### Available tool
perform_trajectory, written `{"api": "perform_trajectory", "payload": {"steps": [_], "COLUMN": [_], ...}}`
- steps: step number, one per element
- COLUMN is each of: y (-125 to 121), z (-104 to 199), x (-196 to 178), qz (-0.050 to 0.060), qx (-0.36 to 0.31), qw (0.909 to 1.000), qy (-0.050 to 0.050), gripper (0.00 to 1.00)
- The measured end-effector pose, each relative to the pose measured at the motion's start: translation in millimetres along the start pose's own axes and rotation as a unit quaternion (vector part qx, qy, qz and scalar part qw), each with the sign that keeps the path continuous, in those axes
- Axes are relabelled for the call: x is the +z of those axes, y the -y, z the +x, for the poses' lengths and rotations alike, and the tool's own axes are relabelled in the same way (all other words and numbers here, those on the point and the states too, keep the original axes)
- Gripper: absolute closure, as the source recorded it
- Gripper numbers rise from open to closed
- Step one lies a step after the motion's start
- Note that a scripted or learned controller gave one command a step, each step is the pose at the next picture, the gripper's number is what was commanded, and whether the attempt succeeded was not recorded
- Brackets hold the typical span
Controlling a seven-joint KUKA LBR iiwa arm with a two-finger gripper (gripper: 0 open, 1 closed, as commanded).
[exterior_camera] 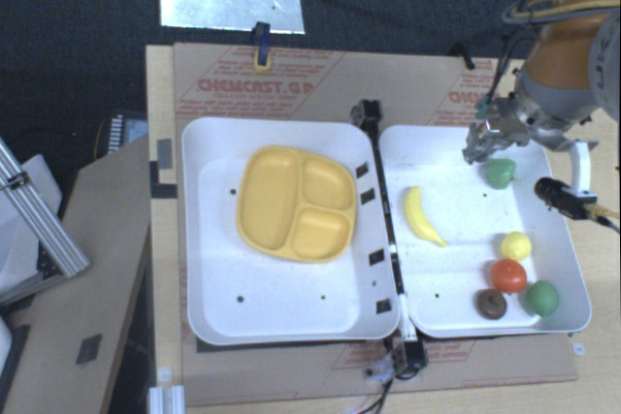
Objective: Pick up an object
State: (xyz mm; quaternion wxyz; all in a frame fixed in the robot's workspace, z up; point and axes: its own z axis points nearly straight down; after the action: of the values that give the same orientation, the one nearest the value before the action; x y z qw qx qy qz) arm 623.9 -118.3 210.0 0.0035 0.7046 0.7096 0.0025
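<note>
camera view: arm reaches from right, gripper (480, 148) low over right bin (441, 310), finger state unclear.

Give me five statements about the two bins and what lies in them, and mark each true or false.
1. The yellow divided plate lies in the left bin. True.
2. The banana lies on the plate. False: it lies in the right bin.
3. The end effector is above the right bin's far side, beside a green item. True.
4. The plate has five compartments. False: three.
5. A brown item lies near the right bin's near edge. True.
</note>
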Motion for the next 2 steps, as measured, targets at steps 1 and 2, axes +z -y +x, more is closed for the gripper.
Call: {"api": "perform_trajectory", "payload": {"steps": [1, 2], "y": [5, 4], "z": [-5, 47], "x": [-62, -63], "qz": [0.0, 0.003], "qx": [0.0, -0.001], "qw": [1.0, 1.0], "qy": [0.0, -0.001], "gripper": [1.0, 1.0]}}
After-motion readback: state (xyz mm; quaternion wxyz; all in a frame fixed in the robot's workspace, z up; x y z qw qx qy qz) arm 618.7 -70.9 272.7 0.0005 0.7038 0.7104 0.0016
